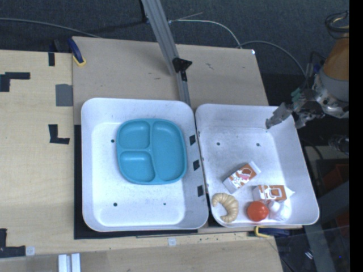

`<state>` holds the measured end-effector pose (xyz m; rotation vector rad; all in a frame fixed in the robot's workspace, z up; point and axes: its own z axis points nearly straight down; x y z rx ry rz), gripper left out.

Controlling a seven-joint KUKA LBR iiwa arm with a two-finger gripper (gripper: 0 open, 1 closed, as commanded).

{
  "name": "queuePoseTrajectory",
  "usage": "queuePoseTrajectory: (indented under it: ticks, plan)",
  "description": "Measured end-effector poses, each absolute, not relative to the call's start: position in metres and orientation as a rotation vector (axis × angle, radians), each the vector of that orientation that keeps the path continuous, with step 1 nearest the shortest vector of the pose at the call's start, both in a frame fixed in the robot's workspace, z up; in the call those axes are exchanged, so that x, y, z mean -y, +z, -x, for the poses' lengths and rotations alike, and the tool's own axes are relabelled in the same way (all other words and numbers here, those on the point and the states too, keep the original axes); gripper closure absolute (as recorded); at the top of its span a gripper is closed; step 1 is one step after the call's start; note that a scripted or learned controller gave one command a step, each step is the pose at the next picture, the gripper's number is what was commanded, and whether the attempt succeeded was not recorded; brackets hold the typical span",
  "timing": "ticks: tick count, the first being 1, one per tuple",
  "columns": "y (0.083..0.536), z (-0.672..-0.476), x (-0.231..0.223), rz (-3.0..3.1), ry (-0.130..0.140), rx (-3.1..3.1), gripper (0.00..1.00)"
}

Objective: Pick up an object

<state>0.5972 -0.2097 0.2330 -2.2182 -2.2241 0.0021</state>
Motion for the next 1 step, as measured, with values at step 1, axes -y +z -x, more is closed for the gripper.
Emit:
queuePoseTrajectory:
  ticks: [1]
  plan:
    - [0.2330, -0.5972, 0.2097, 2.218, 0.003, 2.224, 0.00]
